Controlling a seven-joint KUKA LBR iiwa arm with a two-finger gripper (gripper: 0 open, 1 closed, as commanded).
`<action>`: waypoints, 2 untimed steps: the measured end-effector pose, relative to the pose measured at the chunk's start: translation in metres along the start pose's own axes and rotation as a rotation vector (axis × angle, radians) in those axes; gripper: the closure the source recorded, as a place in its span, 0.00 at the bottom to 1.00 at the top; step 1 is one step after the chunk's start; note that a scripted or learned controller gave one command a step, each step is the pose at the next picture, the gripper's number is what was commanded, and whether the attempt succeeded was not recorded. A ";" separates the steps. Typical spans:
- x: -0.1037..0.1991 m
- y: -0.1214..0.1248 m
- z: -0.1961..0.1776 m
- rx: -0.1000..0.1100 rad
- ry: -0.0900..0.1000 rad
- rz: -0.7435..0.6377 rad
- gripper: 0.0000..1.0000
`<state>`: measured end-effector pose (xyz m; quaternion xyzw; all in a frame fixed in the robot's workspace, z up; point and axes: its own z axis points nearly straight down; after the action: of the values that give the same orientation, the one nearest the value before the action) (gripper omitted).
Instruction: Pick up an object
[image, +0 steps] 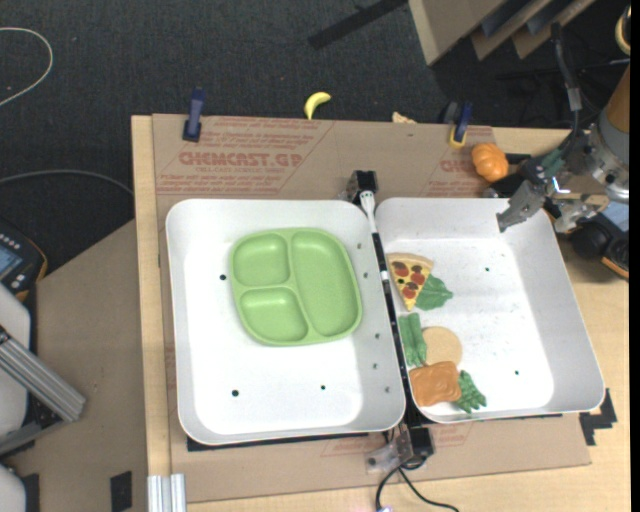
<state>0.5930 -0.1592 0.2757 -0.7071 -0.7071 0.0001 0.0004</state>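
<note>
A green three-compartment plate (296, 286) lies in the left bin (200, 350). Along the left side of the right bin (530, 310) lie toy foods: a pizza slice (409, 276) with a green leaf (434, 293), a green bean-like piece (414, 338), a tan round cookie (441, 346), an orange toast-like piece (436, 383) and another green leaf (471, 391). My gripper (528, 203) hangs over the right bin's far right corner, well away from the foods. No object shows between its fingers.
An orange toy fruit (489, 161) lies on the board behind the right bin, and a yellow banana (316, 102) at the board's back edge. Blue clamps (194, 116) (461, 123) hold the board. Cables and equipment lie on the floor at left.
</note>
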 end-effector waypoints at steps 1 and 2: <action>0.068 -0.074 0.023 0.008 0.004 -0.003 0.00; 0.155 -0.115 -0.053 -0.007 0.002 -0.010 0.00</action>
<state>0.4783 -0.0043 0.3292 -0.7037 -0.7105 -0.0031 -0.0013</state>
